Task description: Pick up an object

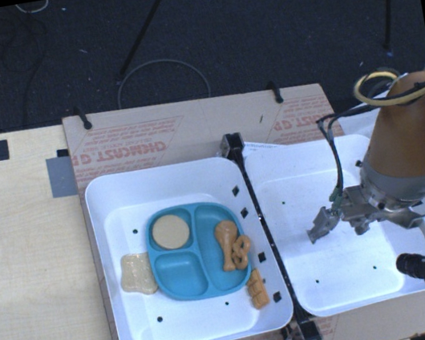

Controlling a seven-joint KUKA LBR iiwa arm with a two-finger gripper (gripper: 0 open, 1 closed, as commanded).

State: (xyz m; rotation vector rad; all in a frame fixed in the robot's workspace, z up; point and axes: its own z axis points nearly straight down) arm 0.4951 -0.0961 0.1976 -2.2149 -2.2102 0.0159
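Two white bins sit side by side on a cardboard sheet (190,132) laid over the bench. The left bin (109,204) carries all the objects. A blue tray (191,279) with three compartments lies in the middle of its floor, its rounded corners slightly turned against the bin walls. In the tray's far-left compartment sits a round, flat, pale tan disc (170,231), like a cracker or cookie. The long compartment on the tray's right side holds a brown, knobbly pretzel (232,245), twisted into loops and lying lengthwise. The tray's near-left compartment shows bare blue.

Just outside the tray's left edge, touching or nearly touching it, a pale beige slice (138,273) with a toast-like outline lies flat on the bin floor. By the tray's near-right corner, close to the divider between the bins, lies a small orange-brown ridged piece (256,288), short and chunky.

The gripper (321,227) hangs over the right bin (293,167), above the middle of its floor, pointing toward the divider. The arm (407,143) comes in over that bin's right wall. The jaws are small and dark against the white floor; I cannot tell how far apart they stand, and nothing shows between them. A dark cable (334,160) loops from the arm's upper side down to the wrist.
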